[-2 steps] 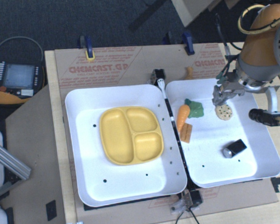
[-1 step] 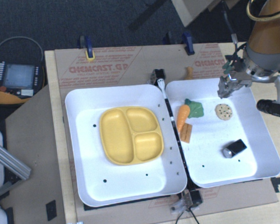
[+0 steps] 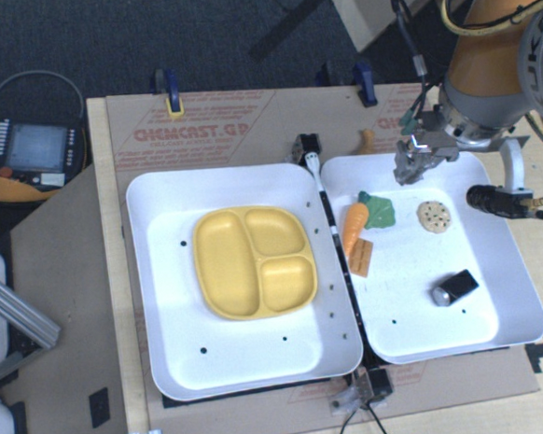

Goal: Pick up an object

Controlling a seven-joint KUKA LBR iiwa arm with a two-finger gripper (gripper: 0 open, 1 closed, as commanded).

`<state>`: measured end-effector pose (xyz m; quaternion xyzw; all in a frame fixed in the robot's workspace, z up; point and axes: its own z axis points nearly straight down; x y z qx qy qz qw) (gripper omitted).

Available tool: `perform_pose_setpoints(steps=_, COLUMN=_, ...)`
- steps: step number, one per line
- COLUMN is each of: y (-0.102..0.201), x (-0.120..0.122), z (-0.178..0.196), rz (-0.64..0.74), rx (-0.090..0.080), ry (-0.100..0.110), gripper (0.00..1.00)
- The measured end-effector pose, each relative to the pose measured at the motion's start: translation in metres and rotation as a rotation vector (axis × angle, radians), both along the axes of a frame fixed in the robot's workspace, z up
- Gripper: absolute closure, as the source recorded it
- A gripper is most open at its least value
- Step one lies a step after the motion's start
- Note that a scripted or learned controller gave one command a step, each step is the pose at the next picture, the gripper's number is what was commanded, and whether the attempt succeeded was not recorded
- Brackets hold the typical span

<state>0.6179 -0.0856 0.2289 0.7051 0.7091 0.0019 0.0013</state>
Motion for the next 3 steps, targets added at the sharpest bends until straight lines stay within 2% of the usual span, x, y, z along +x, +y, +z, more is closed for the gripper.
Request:
perform_pose_setpoints(steps=2, y=0.088, x=0.021, z=-0.007, rz=0.0, rx=0.0, ry=0.002, gripper=1.0)
perform_pose_setpoints(steps=3, y=0.14, x=0.021, z=-0.005, rz=0.001, rx=0.001, ry=0.002, gripper=1.0)
